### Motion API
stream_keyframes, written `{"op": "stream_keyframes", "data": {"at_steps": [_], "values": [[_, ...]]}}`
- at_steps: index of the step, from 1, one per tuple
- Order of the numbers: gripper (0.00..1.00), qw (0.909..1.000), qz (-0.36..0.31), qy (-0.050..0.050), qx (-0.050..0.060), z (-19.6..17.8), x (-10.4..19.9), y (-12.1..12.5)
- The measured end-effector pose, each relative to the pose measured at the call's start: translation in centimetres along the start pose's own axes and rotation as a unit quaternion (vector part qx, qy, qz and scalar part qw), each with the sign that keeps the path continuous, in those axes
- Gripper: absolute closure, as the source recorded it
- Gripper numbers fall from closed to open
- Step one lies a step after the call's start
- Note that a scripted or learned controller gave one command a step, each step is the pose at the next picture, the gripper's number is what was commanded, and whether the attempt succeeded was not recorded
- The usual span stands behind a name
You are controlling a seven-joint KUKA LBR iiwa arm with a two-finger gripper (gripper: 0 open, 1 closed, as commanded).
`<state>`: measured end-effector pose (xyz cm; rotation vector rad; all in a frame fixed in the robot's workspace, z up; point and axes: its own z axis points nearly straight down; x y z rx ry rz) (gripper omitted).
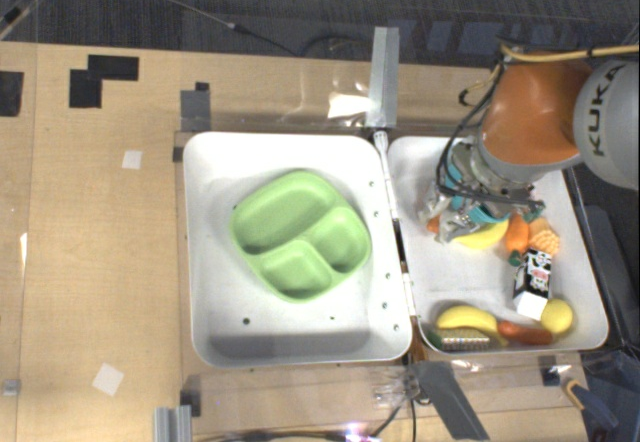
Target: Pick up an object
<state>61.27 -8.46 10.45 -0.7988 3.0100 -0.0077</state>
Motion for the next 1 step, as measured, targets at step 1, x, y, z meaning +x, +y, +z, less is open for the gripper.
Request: {"op": "stream_keyframes", "data": {"at_steps": [1], "values": [[1.00, 0.9898, 0.142, 0.007, -0.002, -8.47, 1.72, 5.09]]}}
